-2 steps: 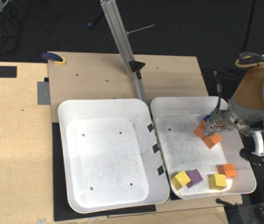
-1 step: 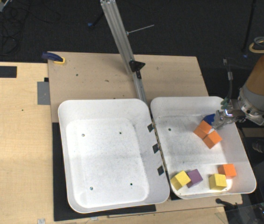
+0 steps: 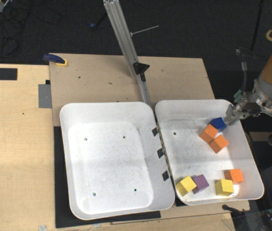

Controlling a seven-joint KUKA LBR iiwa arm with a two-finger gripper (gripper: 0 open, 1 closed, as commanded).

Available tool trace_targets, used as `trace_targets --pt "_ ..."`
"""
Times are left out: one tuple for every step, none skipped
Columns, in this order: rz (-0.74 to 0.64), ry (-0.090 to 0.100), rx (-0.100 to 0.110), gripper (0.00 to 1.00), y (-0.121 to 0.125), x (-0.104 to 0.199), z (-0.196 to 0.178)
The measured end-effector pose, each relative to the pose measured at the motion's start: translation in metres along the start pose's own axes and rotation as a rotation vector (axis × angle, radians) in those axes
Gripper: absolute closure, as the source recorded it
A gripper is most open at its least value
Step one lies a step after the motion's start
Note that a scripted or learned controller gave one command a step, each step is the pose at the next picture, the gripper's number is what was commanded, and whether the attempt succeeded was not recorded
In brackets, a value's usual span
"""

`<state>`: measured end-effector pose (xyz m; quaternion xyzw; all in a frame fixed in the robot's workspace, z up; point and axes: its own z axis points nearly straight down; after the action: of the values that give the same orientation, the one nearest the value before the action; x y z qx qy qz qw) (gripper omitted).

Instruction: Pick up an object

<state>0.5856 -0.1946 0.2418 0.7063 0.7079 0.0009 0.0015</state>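
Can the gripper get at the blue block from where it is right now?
Probably yes: the gripper hangs just beside the blue block, nothing lies between them, though an orange block crowds its far side.

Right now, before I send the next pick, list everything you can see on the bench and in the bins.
left bin: 1, white, left half of bench
right bin: 1, white, beside left bin
blue block: 1, blue, right bin, far right, by the gripper
orange blocks: 2, orange, right bin, touching, just below blue block
small orange block: 1, orange, right bin, near right corner
yellow blocks: 2, yellow, right bin near edge, one left, one right
purple block: 1, purple, against left yellow block
metal rail: 1, grey, slanting behind bins
clamp: 1, blue and yellow, bench's far left corner
gripper: 1, grey, over right bin's far right rim
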Motion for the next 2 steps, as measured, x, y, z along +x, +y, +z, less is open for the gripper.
trace_targets --pt "0.001 0.000 0.002 1.00 0.000 -0.001 -0.033" --pt "-0.001 0.003 0.007 1.00 0.002 0.045 -0.029"
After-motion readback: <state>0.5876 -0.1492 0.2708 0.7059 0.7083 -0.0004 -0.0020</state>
